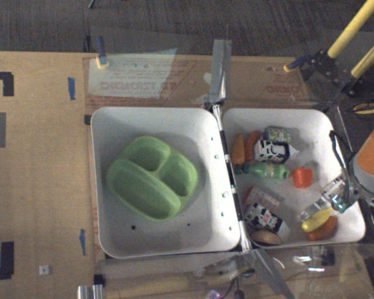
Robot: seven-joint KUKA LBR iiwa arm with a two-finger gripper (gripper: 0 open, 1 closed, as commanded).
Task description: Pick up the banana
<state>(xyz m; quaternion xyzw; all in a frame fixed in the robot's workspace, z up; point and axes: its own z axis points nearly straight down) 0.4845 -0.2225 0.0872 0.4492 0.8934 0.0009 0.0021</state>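
tabletop (37,185): pale wood board, black corner marks and small blue tape strips on its left part; dark carpet floor (174,11) beyond its far edge; a clear sheet with faint printed lettering lies behind the bins; yellow poles (359,18) stand at the upper right.

bins: two, shallow, white, side by side. left bin (112,136) carries one green divided tray (153,177), three compartments. right bin (318,120) carries the small items.

claw (332,199): reaches in from the right below the orange band (369,157) of the arm, low over the near right corner of the right bin, just above and touching or nearly touching the banana (316,219). whether its fingers are apart or together cannot be told; nothing is seen between them.

banana: one, yellow, near right corner of the right bin, lying against one orange-red fruit (327,229).

other contents of the right bin: one carrot (239,149), one red sausage-like piece (251,146), one small can (278,134), two black-and-white cartons (272,151), one green bottle (269,170) lying flat, one orange cup (302,177), one brown round item (265,237) at the near edge.
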